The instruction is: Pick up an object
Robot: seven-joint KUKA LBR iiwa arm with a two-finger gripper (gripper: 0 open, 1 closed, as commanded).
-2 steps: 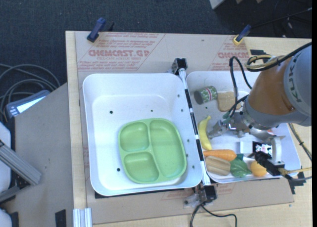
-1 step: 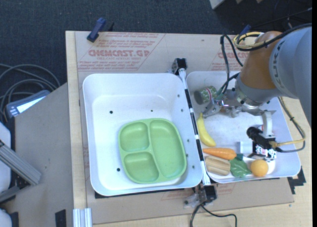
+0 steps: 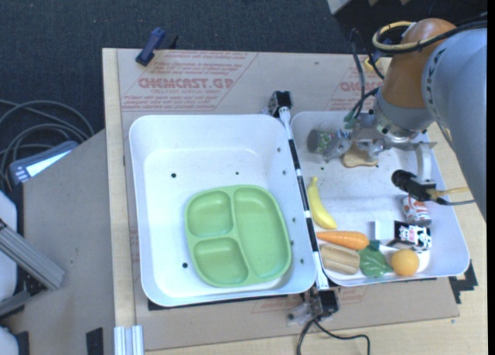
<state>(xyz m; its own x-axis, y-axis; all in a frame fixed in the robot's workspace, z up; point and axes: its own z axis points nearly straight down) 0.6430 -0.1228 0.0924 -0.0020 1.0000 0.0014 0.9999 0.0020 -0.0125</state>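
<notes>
We are hovering the end effector [image 3: 357, 143], fingers' state unclear, in the upper right, just above the tan piece [image 3: 359, 160].

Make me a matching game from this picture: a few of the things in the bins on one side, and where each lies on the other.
Things:
1. green plastic divided plate
2. yellow toy banana
3. orange toy carrot
4. small orange ball

Places:
A. right bin, near right corner
B. left bin
C. right bin, along the dividing wall
D. right bin, just above the tan bread roll

Pairs: 1-B, 2-C, 3-D, 4-A
</notes>
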